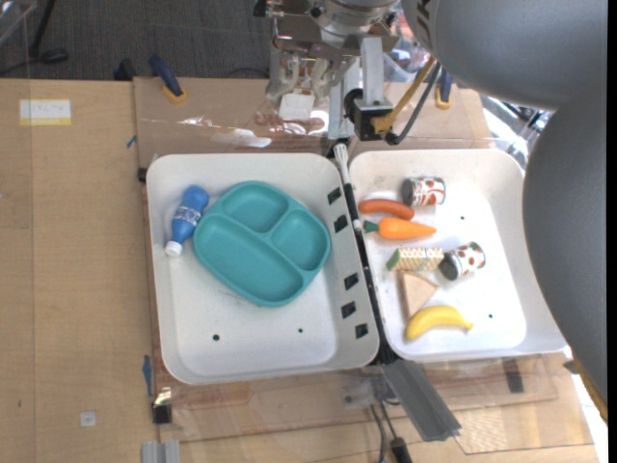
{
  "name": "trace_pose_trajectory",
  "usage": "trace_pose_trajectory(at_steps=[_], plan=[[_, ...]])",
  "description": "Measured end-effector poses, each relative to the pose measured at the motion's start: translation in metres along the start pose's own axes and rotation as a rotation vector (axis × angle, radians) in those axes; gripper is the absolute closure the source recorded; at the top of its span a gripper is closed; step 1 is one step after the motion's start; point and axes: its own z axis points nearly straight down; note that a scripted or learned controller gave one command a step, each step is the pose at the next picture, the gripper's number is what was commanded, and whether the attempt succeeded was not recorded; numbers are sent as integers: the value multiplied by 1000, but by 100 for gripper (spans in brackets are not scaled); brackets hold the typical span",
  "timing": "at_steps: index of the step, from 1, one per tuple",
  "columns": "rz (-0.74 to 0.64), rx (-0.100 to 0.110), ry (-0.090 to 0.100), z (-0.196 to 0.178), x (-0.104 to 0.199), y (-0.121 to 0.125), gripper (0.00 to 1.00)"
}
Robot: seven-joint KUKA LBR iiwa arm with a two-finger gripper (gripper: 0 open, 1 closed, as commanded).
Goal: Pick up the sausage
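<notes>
The sausage (pixel 385 207) lay in the right bin (pixel 501 177), near its left wall. It was just above the carrot (pixel 406 229) and left of a small can (pixel 423 191). A banana (pixel 438 321) lay lower down. The end effector (pixel 318 104) hung high over the back of the tabletop (pixel 67 258), behind both bins, and held nothing. I could not tell how its tips stood.

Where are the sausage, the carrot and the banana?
sausage (pixel 385 207), camera view, middle of its red length.
carrot (pixel 406 229), camera view, middle of its orange body.
banana (pixel 436 321), camera view, middle of its yellow curve.
</notes>
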Motion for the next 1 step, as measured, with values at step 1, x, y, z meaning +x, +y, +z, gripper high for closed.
trace_pose_trajectory(at_steps=[1], plan=[[-323, 6, 0, 22, -81, 0, 100]])
